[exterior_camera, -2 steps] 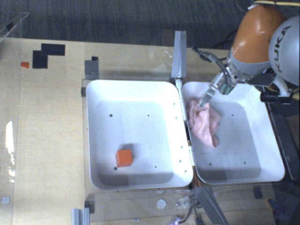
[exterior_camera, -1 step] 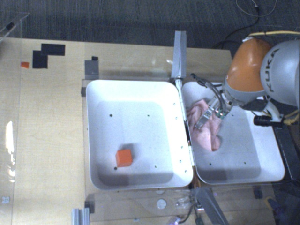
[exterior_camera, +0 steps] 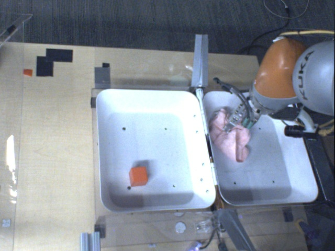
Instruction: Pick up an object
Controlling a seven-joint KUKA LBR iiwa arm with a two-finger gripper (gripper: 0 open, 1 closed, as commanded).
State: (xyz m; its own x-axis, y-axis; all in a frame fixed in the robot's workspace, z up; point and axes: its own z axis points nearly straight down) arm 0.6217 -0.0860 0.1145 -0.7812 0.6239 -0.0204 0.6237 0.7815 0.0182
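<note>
On a pale wooden desk (exterior_camera: 52, 156) over dark carpet, 2 white bins (exterior_camera: 152, 109) sit; jaws' state unclear above a crumpled pink cloth (exterior_camera: 230, 137).

A pale wooden tabletop (exterior_camera: 52, 156) fills the lower part of the camera view, and beyond its far edge lies a dark grey ribbed carpet floor (exterior_camera: 131, 14) with a thin looped cable (exterior_camera: 282, 7) resting on it at the upper right. Black patches (exterior_camera: 52, 60) and a small orange marker (exterior_camera: 28, 72) sit flat near the tabletop's far left corner, and a grey metal post (exterior_camera: 200, 61) stands at the far side between the two bins. Even, soft light covers the wood, with a bright glare streak (exterior_camera: 10, 153) at the left edge.
</note>
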